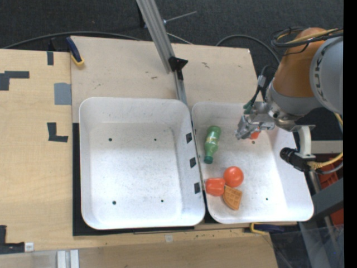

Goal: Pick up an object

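Camera view: hand [250, 128] over right bin [290, 202] — finger state unclear; "KUKA" on arm [321, 74].

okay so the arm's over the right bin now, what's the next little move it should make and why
Probably shift the gripper toward the green bottle and lower onto it. The gripper sits over the upper part of the right bin, and the bottle lies alone just beside it, while the orange ball, red piece and waffle-like piece crowd together near the bin's front.
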### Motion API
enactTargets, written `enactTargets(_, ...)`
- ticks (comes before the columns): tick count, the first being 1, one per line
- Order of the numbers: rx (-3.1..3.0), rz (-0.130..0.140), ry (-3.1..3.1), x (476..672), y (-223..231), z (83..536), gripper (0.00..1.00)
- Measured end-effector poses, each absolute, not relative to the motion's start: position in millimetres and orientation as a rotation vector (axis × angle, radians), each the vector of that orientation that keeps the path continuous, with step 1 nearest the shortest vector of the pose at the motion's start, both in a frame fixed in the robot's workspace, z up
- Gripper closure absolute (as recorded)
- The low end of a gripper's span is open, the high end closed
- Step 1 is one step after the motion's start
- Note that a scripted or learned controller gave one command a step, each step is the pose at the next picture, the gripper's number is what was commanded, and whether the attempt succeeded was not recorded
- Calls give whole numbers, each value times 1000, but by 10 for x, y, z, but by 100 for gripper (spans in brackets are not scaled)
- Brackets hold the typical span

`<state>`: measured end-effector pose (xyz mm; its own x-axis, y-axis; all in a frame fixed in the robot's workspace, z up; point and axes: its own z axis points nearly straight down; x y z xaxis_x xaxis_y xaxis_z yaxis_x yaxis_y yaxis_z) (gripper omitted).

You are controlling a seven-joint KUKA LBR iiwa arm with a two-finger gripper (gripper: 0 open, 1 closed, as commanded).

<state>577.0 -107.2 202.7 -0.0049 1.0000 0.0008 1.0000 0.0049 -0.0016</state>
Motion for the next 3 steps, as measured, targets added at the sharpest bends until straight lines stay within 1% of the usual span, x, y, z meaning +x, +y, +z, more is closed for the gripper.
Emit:
enactTargets(1, -2218, 2, -2222, 5685, -562, 2110, 100)
enactTargets(2, -2212, 1, -2226, 5718, 3, 2053, 100)
enactTargets(3, -2211, -2, -2229, 5735, 555, 2252, 100)
